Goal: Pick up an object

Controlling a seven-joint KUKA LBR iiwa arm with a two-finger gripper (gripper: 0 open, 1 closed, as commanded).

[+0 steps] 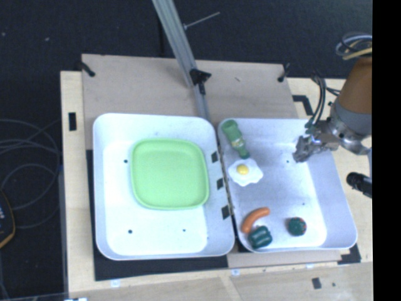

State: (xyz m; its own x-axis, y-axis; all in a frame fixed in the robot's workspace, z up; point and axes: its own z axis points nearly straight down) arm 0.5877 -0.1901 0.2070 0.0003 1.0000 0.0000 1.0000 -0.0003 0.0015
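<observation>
Several small things lie in the right bin (326,187), any of which could be picked up. A fried egg (245,172) rests near the bin's left wall, about midway along it. Just beyond the egg, at the far left corner, lies a light green bottle (234,137), its length running near to far. Toward the near edge a sausage (255,217) lies at a slant, and a dark green pepper (260,236) sits just beside it on the near side. A round dark green vegetable (297,226) sits to the right of these two, apart from them. The gripper (303,150) hangs over the far right part of this bin, well apart from every item, with nothing between its fingers; whether they are open or closed cannot be told from here. The arm (354,99) reaches in from the right. The left bin (113,168) holds a light green square plate (169,174), lying flat near its middle.
</observation>
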